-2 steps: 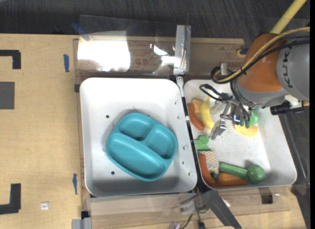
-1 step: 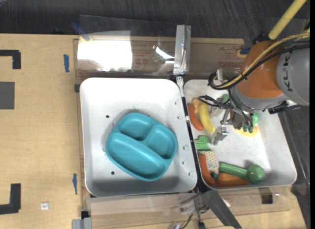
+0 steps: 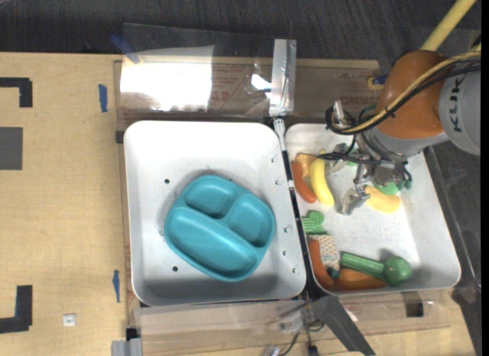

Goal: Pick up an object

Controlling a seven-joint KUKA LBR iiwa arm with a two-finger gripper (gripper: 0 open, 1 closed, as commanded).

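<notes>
My gripper [image 3: 357,196] hangs low in the right bin [image 3: 428,217], between a yellow banana [image 3: 320,183] on its left and a yellow lemon-like piece [image 3: 384,201] on its right. Its fingers are open with nothing visibly between them. An orange-red piece [image 3: 304,185] lies against the banana by the bin's left wall. A small green item [image 3: 392,187] peeks out beside the wrist. Near the front lie a green dumbbell-shaped toy [image 3: 378,267], an orange carrot-like piece [image 3: 345,276] and a small green leafy piece [image 3: 313,222].
The left bin [image 3: 145,156] holds a teal divided plate [image 3: 220,226]. Clear plastic sheeting [image 3: 191,79] and a taped strip [image 3: 283,76] lie behind the bins. Cables [image 3: 359,121] loop off the arm's orange band [image 3: 409,95] above the right bin.
</notes>
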